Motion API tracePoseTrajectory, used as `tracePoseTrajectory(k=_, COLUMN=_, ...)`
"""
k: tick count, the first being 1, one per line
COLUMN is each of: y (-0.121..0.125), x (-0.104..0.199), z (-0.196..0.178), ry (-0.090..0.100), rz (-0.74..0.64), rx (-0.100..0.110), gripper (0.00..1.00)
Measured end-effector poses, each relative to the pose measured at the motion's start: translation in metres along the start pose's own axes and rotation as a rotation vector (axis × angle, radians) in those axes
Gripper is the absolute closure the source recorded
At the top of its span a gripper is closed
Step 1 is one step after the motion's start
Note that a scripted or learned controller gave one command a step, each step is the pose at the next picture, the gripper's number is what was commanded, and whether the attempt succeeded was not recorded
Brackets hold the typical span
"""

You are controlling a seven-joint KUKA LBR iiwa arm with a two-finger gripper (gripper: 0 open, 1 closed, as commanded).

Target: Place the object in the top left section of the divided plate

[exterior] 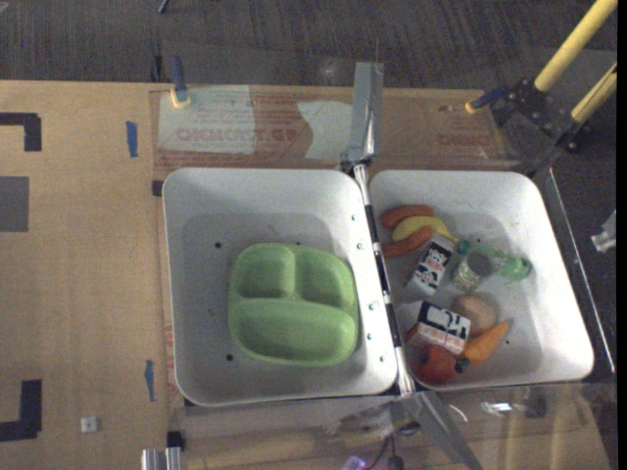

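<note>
A light green divided plate [294, 304] lies in the left white bin [196, 262], slightly right of its middle. It has two small sections at the top and one wide section below, and all three show bare green. The top left section [263, 270] is the smaller one nearest the bin's left side. The loose objects lie in the right bin [554, 292]: a red sausage [407, 213], a yellow banana [423, 228], two black-and-white cartons [429, 266] [443, 326], a green bottle [490, 265], a brown potato [475, 309], a carrot [487, 342] and a red fruit [438, 363].
A metal strip [364, 116] runs up from the seam between the two bins. Yellow-handled tools [578, 42] stand at the back right. The brown bench top [78, 262] stretches to the left of the bins.
</note>
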State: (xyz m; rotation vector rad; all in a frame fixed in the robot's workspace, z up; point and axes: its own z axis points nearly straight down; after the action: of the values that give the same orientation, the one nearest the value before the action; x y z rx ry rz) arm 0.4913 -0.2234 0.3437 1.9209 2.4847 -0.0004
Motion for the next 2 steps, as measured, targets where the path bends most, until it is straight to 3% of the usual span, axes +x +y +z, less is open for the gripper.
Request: tracePoseTrajectory(k=2, y=0.003, x=-0.001, z=-0.022, ry=-0.009, rz=-0.003, rx=-0.009, gripper=1.0)
